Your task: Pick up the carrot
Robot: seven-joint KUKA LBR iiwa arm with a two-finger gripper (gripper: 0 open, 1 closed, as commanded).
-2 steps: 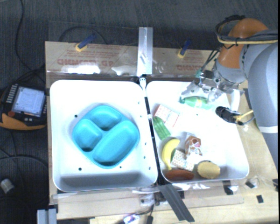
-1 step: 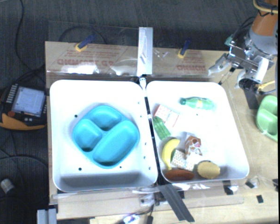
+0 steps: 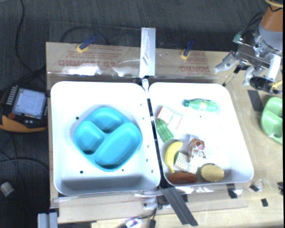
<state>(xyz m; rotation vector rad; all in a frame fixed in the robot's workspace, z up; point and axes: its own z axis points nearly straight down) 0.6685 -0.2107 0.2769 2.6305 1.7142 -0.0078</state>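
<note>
- Gripper (image 3: 251, 64) is parked above the bench off the right bin's (image 3: 237, 127) far right corner, outside the bin and well apart from everything in it. Can't tell from this angle whether it's wide or narrow. It holds nothing that I can see.
- Carrot (image 3: 182, 177): best guess is the reddish-orange elongated piece lying flat against the right bin's near wall. The colour is dull, so I'm not certain of the ID.
- It's crowded there. The banana (image 3: 171, 154) and a small carton (image 3: 182, 163) sit just behind it, touching or nearly so. A tan round item (image 3: 212, 173) is just beside its right end.
- Task looks unstarted; the whole approach is still ahead.
- Risks:
  - Wrong target. The green cucumber-like piece (image 3: 163, 129) and the banana are similar long shapes, so a sloppy pose estimate would grab one of those.
  - Wall clearance. The carrot hugs the near wall, so a descent could clip the rim or leave no room on that side.
  - Clutter. Closing across it could pinch the carton or banana too, or shove the carrot under them.
  - Smooth, tapered shape. An off-centre grip probably squirts it out on lift.
- The green bottle (image 3: 200, 105) and pink box (image 3: 169, 117) lie near the far side, possibly under the travel path, so keep the transit high.
- Left bin's blue tray (image 3: 108, 137) is irrelevant.
</note>
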